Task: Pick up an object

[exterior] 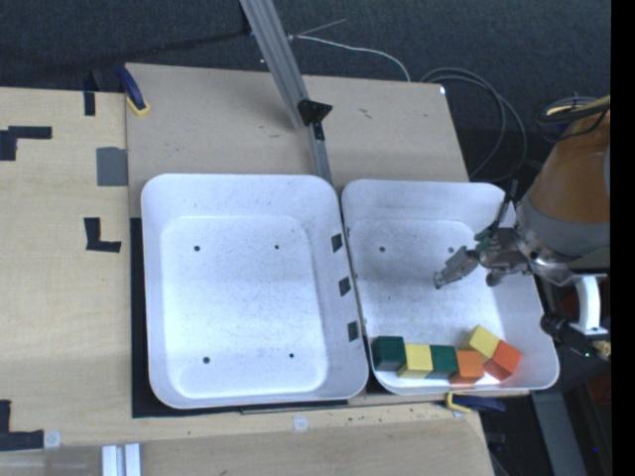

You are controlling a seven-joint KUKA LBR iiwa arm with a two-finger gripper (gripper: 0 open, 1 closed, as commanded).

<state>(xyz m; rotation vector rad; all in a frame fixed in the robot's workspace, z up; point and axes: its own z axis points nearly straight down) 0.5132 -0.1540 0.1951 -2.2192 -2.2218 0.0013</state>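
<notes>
Gripper above the right bin

We see the gripper point(458, 268) over the right bin point(417, 201), fingers slightly apart, holding nothing; the coloured blocks point(446, 357) lie along its near wall.

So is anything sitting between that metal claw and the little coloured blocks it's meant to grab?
Nothing visible does. The end effector hovers over bare floor of the right bin, and the coloured blocks lie in a row along that bin's near wall. Between them there is just white bin floor.
</notes>
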